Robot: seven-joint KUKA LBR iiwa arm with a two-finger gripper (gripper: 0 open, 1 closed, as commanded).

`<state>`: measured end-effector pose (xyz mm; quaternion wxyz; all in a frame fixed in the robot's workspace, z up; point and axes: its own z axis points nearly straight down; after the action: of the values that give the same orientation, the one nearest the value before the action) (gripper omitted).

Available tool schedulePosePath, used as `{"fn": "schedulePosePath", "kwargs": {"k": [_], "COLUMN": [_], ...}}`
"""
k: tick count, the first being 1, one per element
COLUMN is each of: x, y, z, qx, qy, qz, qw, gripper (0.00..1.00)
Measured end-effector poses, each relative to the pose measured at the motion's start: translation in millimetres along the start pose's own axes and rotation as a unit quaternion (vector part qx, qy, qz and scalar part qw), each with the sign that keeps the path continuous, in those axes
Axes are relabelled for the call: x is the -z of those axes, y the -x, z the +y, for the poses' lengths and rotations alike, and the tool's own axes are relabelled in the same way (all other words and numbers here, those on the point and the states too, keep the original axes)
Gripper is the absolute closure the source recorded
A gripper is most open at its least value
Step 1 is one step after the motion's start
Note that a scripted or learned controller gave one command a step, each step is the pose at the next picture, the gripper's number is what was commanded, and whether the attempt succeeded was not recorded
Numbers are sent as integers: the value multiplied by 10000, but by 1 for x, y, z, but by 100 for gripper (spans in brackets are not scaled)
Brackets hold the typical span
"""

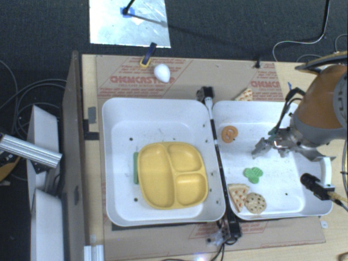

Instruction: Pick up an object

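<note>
The tool (265,145) hangs low over the right bin (272,110), its grey fingers reaching toward the bin's middle from the arm (326,107) on the right; whether those fingers stand apart or together I cannot tell, since they blur into one small grey shape, and nothing is seen between them. Four small things lie in that bin. The orange round piece (229,134) sits up and to the left of the tool, near the divider, apart from it. The green piece (253,173) lies just below the tool, close but not touching as far as can be judged. Farther down, in the near left corner of the bin, a pizza-like wedge (237,193) and a round cookie (255,202) lie side by side, touching or nearly so — well apart from the tool. The left bin (117,124) holds a yellow divided tray (173,174), with a green strip (135,167) showing along its left edge, mostly hidden beneath it. Behind the bins, on the cardboard-covered surface (179,72), rests a white egg-shaped thing (162,72), and beside it a small yellow and dark item (147,56) too small to make out. Another wedge-like piece (244,95) peeks out behind the right bin's far rim, partly cut off by it. The arm's upper part runs out of view at the right — its wrist covers part of the right bin's wall.
</note>
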<state>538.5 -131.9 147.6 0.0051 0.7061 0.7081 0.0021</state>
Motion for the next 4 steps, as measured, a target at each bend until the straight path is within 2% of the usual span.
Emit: {"fn": "schedulePosePath", "kwargs": {"k": [1, 2, 3, 4], "x": [-56, -24, -15, -65], "y": [-37, 11, -40, -21], "z": [-26, 68, 7, -17], "qx": [10, 9, 16, -23], "qy": [-76, 15, -63, -53], "qz": [36, -6, 35, 24], "qw": [10000, 10000, 10000, 10000], "gripper": [0, 0, 0, 0]}}
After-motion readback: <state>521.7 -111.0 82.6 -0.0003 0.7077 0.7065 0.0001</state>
